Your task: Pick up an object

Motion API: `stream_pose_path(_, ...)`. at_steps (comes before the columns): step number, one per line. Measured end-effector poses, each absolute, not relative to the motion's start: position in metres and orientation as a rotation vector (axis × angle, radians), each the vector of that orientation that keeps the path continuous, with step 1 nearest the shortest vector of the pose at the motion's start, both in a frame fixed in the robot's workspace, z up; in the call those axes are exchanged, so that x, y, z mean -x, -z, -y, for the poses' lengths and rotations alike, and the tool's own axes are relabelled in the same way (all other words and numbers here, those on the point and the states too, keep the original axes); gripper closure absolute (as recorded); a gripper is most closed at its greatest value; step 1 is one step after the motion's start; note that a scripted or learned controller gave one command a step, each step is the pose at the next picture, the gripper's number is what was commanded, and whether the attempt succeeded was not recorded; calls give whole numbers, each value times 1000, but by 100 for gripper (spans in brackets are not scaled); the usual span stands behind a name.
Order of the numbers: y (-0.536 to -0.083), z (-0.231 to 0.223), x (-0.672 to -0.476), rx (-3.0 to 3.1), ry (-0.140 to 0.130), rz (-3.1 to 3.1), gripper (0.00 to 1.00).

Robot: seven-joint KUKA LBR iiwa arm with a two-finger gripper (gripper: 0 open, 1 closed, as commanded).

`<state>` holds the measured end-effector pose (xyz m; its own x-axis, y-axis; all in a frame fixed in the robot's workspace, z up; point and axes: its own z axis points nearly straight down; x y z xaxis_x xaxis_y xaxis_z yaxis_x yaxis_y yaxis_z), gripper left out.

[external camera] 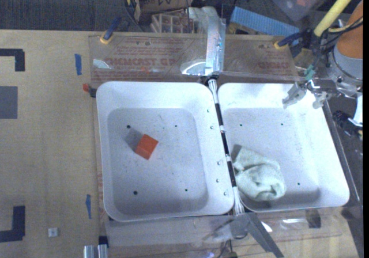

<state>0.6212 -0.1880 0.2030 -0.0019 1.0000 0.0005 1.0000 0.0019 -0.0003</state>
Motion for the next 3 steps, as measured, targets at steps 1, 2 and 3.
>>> stream_pose_path(1,-178,119,-566,2127,0,2312,0)
stream_pose_path(2,-185,33,-535,2147,-2,2291,0)
stream_pose_path(3,-184,-64,-519,2328,-3,2106,0)
